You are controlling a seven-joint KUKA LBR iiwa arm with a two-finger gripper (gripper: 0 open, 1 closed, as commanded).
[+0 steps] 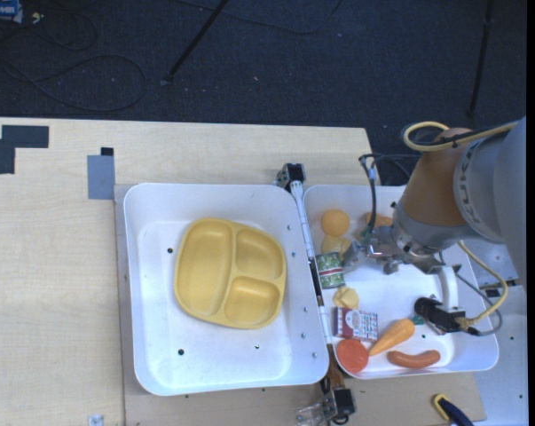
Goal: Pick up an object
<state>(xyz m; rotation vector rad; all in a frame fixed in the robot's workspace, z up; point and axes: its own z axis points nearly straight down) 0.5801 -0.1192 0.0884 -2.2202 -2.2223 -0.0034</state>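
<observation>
— Camera view first: what are you unable to make out?

— The gripper [373, 254]. You see the arm [462, 189] come in from the right, and its grey and orange bulk covers the far right part of the right bin [484, 358]. The fingers sit low by the bin's left wall, dark and tangled with cables; you cannot tell whether they are apart or together.

— Where are the things to pick?

— All in the right bin. An orange ball [334, 222] lies at the far left corner, a green-labelled item [329, 271] just below it along the left wall, then a small yellow piece [345, 297]. A red-and-white packet [357, 324], a red disc [352, 355], a carrot [391, 335] and a sausage [413, 358] crowd the near edge. The packet's print is too small to read.

— And the rest?

— The left bin [152, 327] holds a yellow divided plate [230, 272]. Both bins rest on a pale wooden desk [45, 273]; beyond its far edge you see dark carpet [249, 51] with cables.
</observation>
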